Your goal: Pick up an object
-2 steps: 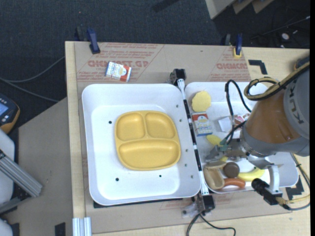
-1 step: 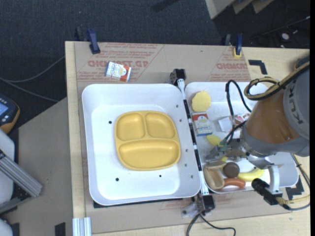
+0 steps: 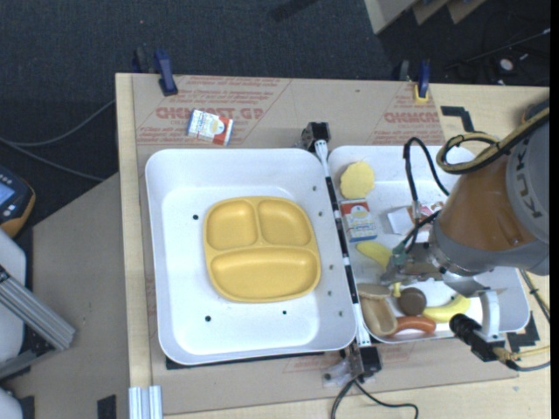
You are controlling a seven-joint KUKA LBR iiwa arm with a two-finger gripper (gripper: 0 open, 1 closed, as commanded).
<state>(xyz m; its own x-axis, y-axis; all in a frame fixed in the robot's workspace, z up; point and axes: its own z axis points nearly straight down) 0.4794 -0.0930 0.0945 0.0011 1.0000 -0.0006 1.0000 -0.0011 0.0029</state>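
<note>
The right bin (image 3: 389, 158) holds a jumble of small items. At its far end lies a round yellow piece (image 3: 356, 180), with a small red and white carton (image 3: 358, 221) just in front of it. A yellow banana-shaped piece (image 3: 373, 251) lies nearer the middle. At the near end are a brown round item (image 3: 410, 301), an orange curved piece (image 3: 414, 326), a tan dish (image 3: 376, 311) and another yellow piece (image 3: 454, 307). My gripper (image 3: 400, 265) hangs low over the middle of this bin, just right of the yellow banana-shaped piece and above the brown item. The arm hides the bin's right half.
In the left bin (image 3: 175, 234) lies a yellow divided plate (image 3: 260, 250). A small red and white box (image 3: 210, 127) sits on the bench behind that bin. Blue clamps (image 3: 163, 70) (image 3: 422, 78) grip the bench's far edge. Black cables (image 3: 428, 160) loop over the right bin.
</note>
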